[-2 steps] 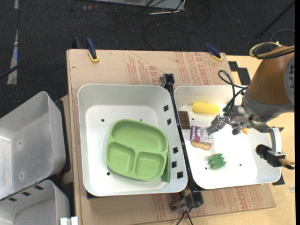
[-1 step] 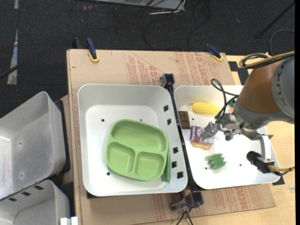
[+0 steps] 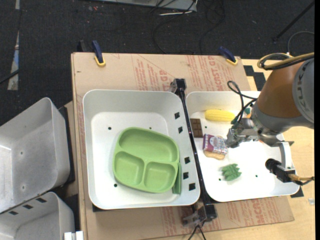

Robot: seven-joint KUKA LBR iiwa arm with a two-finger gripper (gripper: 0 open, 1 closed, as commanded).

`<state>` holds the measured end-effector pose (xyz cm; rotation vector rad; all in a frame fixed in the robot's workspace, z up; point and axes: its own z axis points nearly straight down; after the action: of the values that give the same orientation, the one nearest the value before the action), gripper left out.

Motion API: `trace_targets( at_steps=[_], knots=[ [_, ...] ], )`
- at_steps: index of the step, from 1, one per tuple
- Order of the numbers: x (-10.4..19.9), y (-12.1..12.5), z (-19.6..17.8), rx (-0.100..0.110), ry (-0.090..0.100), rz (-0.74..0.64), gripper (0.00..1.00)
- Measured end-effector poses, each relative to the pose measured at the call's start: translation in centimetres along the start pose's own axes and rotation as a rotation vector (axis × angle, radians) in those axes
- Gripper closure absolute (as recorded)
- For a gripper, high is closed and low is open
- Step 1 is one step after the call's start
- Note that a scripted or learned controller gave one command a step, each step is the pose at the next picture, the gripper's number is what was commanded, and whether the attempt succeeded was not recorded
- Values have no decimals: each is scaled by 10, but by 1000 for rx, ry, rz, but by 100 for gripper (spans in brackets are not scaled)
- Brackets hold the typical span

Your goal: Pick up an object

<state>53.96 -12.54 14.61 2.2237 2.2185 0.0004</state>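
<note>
In the right bin (image 3: 260,184) lie a yellow corn cob (image 3: 219,115) near the back, a purple-and-white packet on a tan slice (image 3: 215,146) in the middle left, a small green leafy piece (image 3: 231,172) toward the front, and a brown block (image 3: 196,127) by the left wall. My gripper (image 3: 235,137) hangs low just right of the purple packet, its dark fingers close to the packet's right edge. Nothing shows between the fingers. The orange-banded arm (image 3: 282,96) comes in from the right above it.
The left bin (image 3: 95,109) holds a green three-compartment plate (image 3: 145,159). A black divider (image 3: 187,129) runs between the bins. Spare white bins (image 3: 30,149) stand off the bench at left. Clamps (image 3: 99,56) hold the board's back edge.
</note>
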Motion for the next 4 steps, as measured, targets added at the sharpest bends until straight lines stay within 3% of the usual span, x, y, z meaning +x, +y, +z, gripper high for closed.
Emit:
trace_targets(
  at_steps=[1,2,3,4],
  knots=[
    [-1,-6,-45,-4,-1,-3,100],
    [-1,5,-100,-5,-2,-6,100],
    [-1,6,-107,-1,-1,-5,100],
    [50,13,-110,-1,1,-11,100]
  ],
)
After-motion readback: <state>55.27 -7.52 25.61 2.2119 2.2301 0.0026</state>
